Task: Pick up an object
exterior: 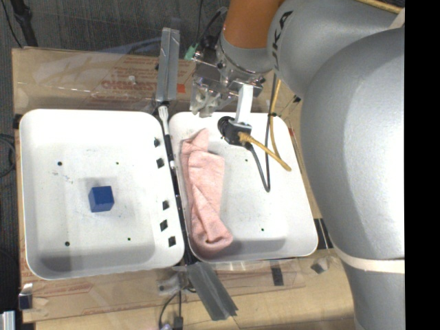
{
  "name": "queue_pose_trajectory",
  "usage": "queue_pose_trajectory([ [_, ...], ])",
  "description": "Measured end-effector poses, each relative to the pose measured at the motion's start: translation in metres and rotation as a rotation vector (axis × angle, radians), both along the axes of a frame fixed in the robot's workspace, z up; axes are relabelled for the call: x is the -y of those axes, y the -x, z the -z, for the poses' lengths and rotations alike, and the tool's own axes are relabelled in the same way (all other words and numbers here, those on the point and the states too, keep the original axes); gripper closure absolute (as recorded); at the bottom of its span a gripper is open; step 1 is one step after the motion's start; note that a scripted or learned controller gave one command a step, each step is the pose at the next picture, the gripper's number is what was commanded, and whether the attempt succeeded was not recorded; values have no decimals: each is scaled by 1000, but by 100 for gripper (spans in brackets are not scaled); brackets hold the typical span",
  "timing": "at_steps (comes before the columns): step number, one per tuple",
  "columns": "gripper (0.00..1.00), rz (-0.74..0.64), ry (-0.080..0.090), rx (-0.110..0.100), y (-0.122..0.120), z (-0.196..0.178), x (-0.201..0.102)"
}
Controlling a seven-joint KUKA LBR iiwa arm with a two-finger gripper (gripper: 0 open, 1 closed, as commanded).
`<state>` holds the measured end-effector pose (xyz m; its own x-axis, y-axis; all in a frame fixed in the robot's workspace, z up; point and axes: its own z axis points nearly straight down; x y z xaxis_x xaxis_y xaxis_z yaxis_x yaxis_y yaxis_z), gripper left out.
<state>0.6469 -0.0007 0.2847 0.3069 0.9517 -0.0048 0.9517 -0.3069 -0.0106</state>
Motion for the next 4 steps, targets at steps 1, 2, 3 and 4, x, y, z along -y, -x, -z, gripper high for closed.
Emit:
queue_pose_trajectory([
  [1, 100, -75, -1, 5, -9, 66, 4],
  [2, 100, -79, -1, 2, -9, 56, 3],
  [3, 100, -83, -2, -2, -9, 47, 2],
  [4, 100, -87, -2, -6, -9, 38, 2],
])
